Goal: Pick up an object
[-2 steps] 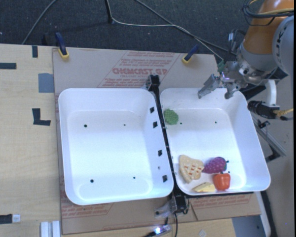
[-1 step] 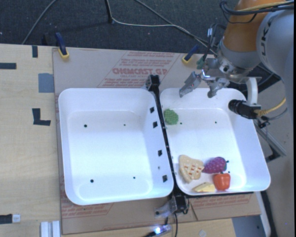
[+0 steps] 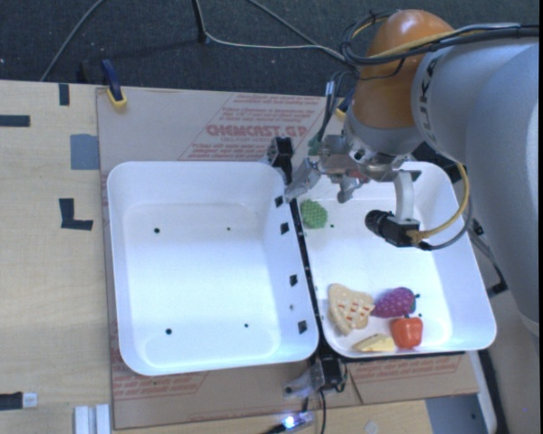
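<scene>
A small green knobbly object (image 3: 313,213) lies in the right bin (image 3: 452,251), close to the divider at its far left. My gripper (image 3: 324,186) hangs just above and behind it, fingers spread open with nothing between them. One fingertip (image 3: 300,183) is over the divider and the other (image 3: 346,191) is over the bin floor. Near the bin's front edge lie a tan waffle-like piece (image 3: 350,307), a purple bunch of grapes (image 3: 394,302), a red fruit (image 3: 406,332) and a yellow wedge (image 3: 374,343).
The left bin (image 3: 127,242) adjoins the right one along a shared divider (image 3: 299,269) with black clips. Cardboard (image 3: 217,125) lies under both bins. The grey arm (image 3: 489,152) covers the right bin's far right side, and cables (image 3: 253,34) run behind.
</scene>
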Available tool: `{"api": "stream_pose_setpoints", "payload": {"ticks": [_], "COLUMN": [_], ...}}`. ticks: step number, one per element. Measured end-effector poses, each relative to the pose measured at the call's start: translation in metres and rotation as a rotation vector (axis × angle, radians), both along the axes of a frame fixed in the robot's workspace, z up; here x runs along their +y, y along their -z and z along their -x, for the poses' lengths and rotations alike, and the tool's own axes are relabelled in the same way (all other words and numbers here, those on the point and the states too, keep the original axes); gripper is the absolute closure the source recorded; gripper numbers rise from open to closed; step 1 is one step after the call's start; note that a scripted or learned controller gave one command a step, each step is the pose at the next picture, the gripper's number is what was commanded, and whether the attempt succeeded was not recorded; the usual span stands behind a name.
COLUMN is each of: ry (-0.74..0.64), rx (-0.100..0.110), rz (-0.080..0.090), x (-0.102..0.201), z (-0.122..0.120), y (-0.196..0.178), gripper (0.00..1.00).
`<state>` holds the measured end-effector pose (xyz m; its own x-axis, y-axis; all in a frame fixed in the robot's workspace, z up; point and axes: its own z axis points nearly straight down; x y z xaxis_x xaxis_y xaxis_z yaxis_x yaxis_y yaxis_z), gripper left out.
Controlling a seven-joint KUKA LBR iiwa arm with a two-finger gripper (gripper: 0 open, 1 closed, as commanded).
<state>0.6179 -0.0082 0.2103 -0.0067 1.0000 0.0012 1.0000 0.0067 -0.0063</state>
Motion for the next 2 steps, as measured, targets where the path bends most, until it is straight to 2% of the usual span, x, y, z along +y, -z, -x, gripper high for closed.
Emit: {"api": "stream_pose_setpoints", "payload": {"ticks": [1,2], "ry": [0.003,-0.004], "rx": [-0.003,-0.020], "rz": [0.001,-0.002], "x": [-0.003,0.073], "z": [-0.001,-0.039], "y": [-0.012,-0.124], "gripper": [1.00,1.00]}}
